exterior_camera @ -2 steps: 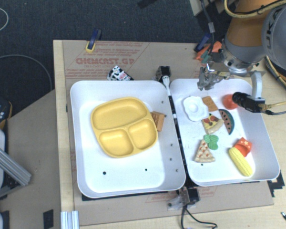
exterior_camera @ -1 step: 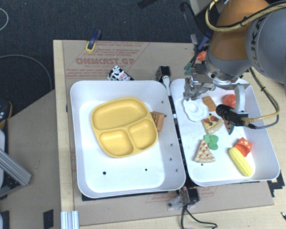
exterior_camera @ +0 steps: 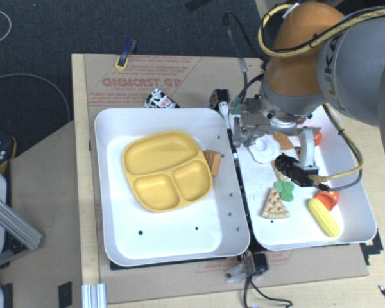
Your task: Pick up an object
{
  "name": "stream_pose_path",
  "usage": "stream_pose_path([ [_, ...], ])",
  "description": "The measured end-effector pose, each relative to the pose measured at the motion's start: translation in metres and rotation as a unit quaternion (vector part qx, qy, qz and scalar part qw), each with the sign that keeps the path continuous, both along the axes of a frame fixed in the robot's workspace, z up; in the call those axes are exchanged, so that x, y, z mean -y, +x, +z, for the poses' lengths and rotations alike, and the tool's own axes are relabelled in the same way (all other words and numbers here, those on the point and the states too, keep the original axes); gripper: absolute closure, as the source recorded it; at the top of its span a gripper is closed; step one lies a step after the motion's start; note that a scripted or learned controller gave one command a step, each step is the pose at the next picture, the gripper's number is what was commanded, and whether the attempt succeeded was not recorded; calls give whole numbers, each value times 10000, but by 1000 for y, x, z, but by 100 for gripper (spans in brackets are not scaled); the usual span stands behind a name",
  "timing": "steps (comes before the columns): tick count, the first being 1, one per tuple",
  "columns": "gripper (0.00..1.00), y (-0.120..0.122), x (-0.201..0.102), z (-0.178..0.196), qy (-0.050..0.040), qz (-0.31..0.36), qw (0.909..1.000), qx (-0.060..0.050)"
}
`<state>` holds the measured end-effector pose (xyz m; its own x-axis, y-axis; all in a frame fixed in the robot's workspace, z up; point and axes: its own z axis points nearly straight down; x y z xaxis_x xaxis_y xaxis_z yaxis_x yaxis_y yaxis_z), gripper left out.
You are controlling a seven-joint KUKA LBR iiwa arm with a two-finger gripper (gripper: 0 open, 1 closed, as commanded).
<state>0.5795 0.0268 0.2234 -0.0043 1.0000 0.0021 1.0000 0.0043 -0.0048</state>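
My gripper (exterior_camera: 264, 136) hangs low over the back left part of the right bin (exterior_camera: 366, 204), under the grey and orange wrist. Just below it lies a small white object (exterior_camera: 265, 151), with an orange-brown piece (exterior_camera: 283, 140) beside it. Whether either one is touched is hidden by the wrist. Further forward in that bin lie a toy pizza slice (exterior_camera: 276, 206), a green piece (exterior_camera: 283, 190), a yellow corn cob (exterior_camera: 325, 217) and a red piece (exterior_camera: 328, 199).
The left bin (exterior_camera: 173, 236) holds a yellow divided plate (exterior_camera: 168, 169) with a small brown block (exterior_camera: 213, 162) at its right side. A black-and-white object (exterior_camera: 160, 99) and a blue-and-yellow tool (exterior_camera: 124, 55) lie on the board behind the bins.
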Motion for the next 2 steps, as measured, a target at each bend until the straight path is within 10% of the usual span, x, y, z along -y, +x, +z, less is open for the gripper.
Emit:
stream_pose_path([
  [2,100,-15,-45,11,-4,-13,10000,16],
])
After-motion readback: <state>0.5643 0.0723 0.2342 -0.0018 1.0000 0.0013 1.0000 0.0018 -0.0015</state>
